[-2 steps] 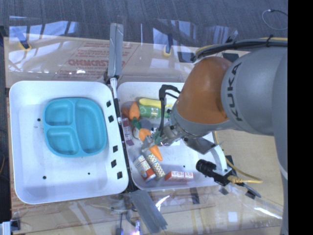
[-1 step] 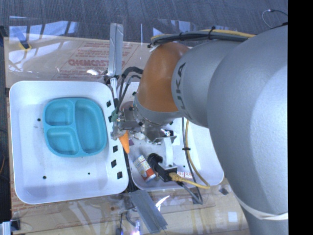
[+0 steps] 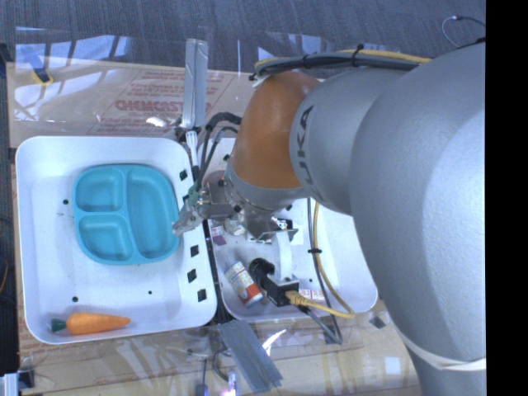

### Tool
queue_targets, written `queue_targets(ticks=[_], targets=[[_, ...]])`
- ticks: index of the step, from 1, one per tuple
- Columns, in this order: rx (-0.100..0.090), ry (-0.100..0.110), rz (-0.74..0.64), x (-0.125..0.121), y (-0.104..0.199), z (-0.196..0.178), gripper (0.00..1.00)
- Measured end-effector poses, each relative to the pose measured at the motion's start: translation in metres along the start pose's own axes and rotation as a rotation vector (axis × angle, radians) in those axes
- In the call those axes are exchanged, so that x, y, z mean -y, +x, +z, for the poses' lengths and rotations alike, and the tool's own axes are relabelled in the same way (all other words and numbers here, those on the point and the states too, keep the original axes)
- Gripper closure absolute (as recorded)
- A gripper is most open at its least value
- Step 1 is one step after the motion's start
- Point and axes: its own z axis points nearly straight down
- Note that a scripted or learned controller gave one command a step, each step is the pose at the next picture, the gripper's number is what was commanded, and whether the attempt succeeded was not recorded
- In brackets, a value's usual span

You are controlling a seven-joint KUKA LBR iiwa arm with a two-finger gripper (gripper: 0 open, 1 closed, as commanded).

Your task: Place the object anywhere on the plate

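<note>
the pincer [image 3: 188, 215] hangs over the divider between the two bins, just beside the right edge of the blue plate [image 3: 124, 213]. the wrist blocks it from above, so i cannot tell whether it is open, closed or carrying anything.

the plate lies bare in the left bin [image 3: 41, 246]. a carrot [image 3: 95, 323] lies in that bin's front left corner, well apart from the plate. a small bottle [image 3: 241, 280] with a red label lies in the right bin [image 3: 351, 258], under the arm [image 3: 371, 139]. either could be the object, and neither is on the plate.

the main risk, as i judge it, is a release at this spot. the pincer sits over the plate's rim rather than its middle, so anything dropped could strike the rim and roll into the bin, or nudge the plate. if the pincer carries nothing, the try places nothing.
</note>
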Motion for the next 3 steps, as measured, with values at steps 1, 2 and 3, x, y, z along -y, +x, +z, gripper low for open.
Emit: queue_targets(ticks=[1,2,3], targets=[[0.000,0.003,-0.007,0.000,0.001,-0.009,1.00],[0.001,-0.001,0.019,-0.076,0.109,-0.055,1.00],[0.001,0.002,0.054,0.009,0.129,-0.040,1.00]])
